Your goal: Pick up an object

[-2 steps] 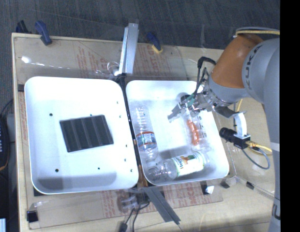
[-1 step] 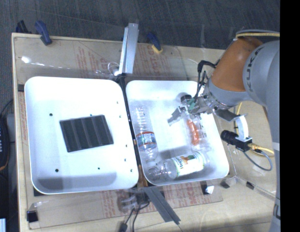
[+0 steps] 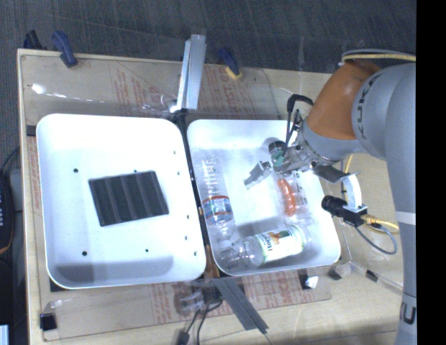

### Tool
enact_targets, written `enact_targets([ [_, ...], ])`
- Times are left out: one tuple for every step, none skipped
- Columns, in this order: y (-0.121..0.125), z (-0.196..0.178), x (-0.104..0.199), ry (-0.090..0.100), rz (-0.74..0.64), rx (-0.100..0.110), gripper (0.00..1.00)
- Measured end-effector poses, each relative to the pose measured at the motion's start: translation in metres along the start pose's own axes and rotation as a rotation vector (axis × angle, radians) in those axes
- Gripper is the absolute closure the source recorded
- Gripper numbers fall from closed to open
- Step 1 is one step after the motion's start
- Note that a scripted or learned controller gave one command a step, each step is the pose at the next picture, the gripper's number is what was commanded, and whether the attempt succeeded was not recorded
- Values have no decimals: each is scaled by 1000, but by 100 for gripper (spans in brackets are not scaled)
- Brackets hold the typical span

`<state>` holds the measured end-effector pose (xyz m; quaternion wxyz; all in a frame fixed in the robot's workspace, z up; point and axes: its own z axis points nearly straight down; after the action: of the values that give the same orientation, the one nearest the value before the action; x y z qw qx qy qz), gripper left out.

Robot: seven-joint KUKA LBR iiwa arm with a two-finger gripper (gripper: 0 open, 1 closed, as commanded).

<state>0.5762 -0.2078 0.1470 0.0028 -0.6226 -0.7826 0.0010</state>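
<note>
The right bin (image 3: 320,246) holds three clear plastic bottles. One with a blue label (image 3: 217,201) lies along the left wall. Another with a green and white label (image 3: 272,244) lies across the near end. A third with orange contents (image 3: 289,196) lies near the right wall. My gripper (image 3: 270,165) hangs over the middle of this bin, just up and left of the orange bottle, with nothing seen held in it. The grey arm with its orange band (image 3: 338,110) reaches in from the right.
The left bin (image 3: 57,142) holds a black ribbed slab (image 3: 128,196). A metal bar (image 3: 190,70) rises at the far end between the bins. Blue clamps (image 3: 63,47) sit on the bench's far edge. A cable (image 3: 378,225) trails right of the right bin.
</note>
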Motion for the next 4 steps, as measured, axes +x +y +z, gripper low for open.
enact_targets([
  [1, -4, -1, -4, -22, -4, 0],
  [-5, -3, 1, 1, -40, 0, 0],
  [41, 55, -4, -2, -50, -3, 0],
  [5, -62, -3, -4, -111, -5, 0],
])
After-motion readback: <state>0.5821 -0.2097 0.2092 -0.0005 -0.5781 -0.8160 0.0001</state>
